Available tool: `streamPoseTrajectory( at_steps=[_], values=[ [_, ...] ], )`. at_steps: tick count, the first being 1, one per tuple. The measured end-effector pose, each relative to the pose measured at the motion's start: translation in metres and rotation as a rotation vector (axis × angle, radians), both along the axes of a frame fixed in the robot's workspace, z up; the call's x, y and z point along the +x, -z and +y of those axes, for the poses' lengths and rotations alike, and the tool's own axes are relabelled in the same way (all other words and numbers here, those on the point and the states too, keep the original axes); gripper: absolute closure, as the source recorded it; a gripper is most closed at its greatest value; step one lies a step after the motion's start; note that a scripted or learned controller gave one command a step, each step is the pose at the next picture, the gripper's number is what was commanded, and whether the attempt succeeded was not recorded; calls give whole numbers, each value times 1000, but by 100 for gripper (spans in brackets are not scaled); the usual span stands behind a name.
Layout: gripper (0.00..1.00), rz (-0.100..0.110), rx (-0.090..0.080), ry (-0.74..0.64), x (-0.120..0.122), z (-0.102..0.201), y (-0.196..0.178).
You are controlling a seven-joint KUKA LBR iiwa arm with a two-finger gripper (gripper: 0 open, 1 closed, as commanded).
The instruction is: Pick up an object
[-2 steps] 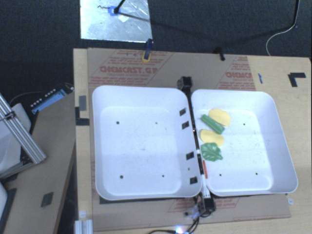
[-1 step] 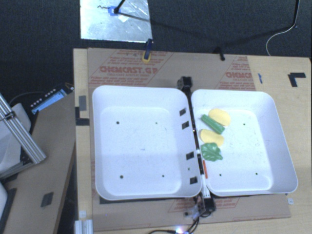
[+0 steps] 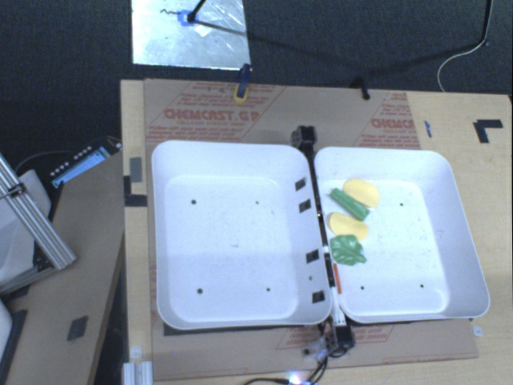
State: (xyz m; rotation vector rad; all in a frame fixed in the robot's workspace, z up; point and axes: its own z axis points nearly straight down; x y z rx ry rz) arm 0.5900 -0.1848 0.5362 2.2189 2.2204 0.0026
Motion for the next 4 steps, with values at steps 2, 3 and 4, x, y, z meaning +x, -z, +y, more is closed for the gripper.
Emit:
streamPoseTrajectory(
  at_steps=[2,3,4],
  values=[
    [100,-10,1,-11,1,129,-5],
    [100,-1,2,-3,-108,130,-1],
    [100,1,-6,12,-79,-21,2]
  ],
)
